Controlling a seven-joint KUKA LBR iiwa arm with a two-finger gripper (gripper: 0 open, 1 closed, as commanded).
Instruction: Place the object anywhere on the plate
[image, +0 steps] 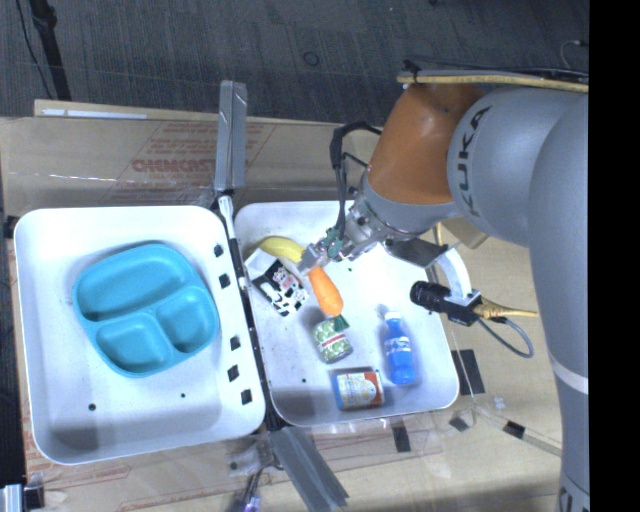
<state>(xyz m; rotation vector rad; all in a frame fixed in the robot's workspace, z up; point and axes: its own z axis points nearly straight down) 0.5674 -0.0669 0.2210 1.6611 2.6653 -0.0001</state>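
The gripper (328, 250) hangs low over the back of the right bin (440, 385), under the arm's (520, 150) orange band, and its state cannot be told from this view. A carrot (325, 289) lies just below it, its top end touching or nearly touching the gripper tip, its green stalk end pointing toward the front of the bin. A banana (281, 247) lies just left of the gripper, near the bin's back left corner. Below the banana sits a small black-and-white toy (281, 285). In front of the carrot are a small green-labelled jar (333, 340), a tin can (358, 389) on its side, and a blue bottle (398, 349) to the right. The blue plate (145, 308), with three compartments, rests in the left bin (60, 400), well apart from the gripper. Both bins stand on the counter (100, 160).
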